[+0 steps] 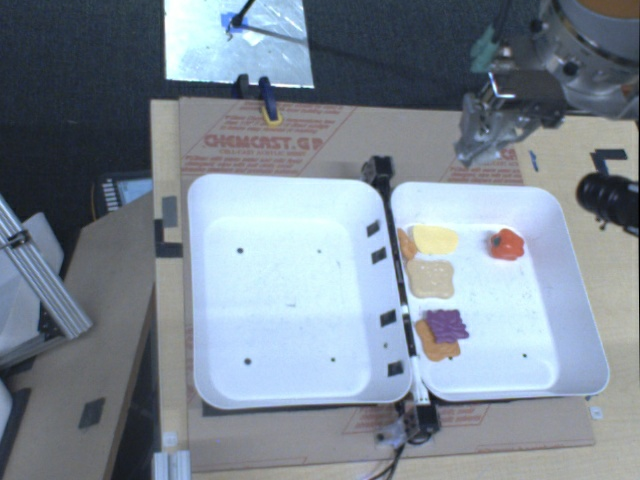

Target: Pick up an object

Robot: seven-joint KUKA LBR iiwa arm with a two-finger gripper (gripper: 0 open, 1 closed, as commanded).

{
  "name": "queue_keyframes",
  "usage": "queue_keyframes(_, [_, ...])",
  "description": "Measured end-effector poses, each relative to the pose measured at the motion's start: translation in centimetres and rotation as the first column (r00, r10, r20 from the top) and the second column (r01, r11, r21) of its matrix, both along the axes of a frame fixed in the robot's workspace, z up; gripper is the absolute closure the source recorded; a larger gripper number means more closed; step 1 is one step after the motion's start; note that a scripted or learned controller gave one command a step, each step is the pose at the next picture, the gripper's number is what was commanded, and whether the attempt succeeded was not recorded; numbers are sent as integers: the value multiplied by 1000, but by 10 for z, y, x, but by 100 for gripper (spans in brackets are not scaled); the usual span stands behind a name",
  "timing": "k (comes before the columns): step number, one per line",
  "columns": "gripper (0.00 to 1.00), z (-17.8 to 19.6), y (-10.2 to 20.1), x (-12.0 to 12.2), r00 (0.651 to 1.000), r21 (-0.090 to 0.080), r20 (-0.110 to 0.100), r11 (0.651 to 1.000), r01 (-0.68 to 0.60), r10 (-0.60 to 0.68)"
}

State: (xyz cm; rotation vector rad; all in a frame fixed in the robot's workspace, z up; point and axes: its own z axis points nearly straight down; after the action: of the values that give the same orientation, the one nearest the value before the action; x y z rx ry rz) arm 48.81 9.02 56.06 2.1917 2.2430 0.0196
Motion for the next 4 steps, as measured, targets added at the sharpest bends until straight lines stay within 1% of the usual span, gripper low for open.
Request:
queue_keyframes(2, [100, 22, 0, 1, 1000, 2, 5, 1000, -9, 9])
queue_keyframes(3, [100, -30, 106, 8, 1000, -4, -17, 1000, 10, -10])
queue_keyframes(4, [100, -14, 100, 9, 1000, -2, -9, 1000, 19, -19])
